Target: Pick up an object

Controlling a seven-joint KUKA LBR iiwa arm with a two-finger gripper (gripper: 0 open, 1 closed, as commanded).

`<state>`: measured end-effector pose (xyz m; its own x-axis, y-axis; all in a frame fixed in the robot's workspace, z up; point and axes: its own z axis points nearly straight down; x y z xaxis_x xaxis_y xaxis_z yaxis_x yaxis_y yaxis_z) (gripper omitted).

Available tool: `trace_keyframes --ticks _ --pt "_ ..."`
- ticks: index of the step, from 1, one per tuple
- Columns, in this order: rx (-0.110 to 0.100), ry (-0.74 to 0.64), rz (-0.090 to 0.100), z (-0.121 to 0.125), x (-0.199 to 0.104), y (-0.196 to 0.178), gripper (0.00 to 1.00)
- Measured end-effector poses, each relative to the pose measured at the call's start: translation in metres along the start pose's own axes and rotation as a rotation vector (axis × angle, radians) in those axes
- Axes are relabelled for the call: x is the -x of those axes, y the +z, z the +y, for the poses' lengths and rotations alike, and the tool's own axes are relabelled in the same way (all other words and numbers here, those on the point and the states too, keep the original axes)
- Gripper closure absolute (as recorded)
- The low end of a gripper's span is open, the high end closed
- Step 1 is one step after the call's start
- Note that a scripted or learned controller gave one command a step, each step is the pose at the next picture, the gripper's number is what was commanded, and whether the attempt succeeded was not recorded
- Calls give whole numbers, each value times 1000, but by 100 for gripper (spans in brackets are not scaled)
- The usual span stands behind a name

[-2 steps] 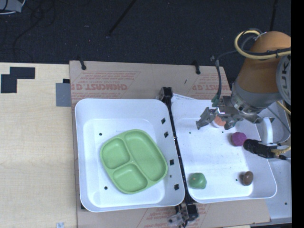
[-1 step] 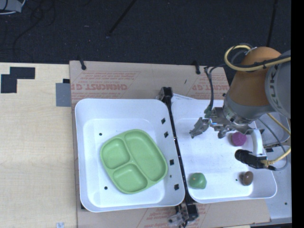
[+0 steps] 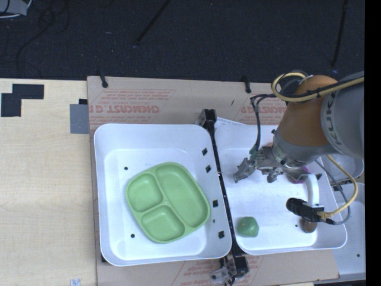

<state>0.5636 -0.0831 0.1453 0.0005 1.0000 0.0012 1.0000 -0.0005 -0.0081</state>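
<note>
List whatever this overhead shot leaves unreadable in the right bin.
All in the camera view:
1. right bin: its far right part is covered by the arm's wrist.
2. purple scrap: mostly hidden under the wrist, so it can't be identified.
3. small green object: too blurred to name.
4. end effector: its height above the bin floor can't be judged from this slant.

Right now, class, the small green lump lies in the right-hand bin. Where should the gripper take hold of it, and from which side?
Probably across its rounded middle, coming straight down from above. The green lump is small and rounded and lies alone on the floor of the right bin, close to the wall between the bins, so a sideways approach looks cramped.
</note>
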Motion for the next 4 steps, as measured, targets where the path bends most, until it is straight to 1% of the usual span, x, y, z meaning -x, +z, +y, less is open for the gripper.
trace_keyframes --ticks 1,2,3,4 --pt "2 5 0 0 2 -12 100" --pt "8 0 -1 2 1 -54 100" --pt "8 0 -1 2 3 -75 100" --pt "4 -3 0 2 -43 -68 100"
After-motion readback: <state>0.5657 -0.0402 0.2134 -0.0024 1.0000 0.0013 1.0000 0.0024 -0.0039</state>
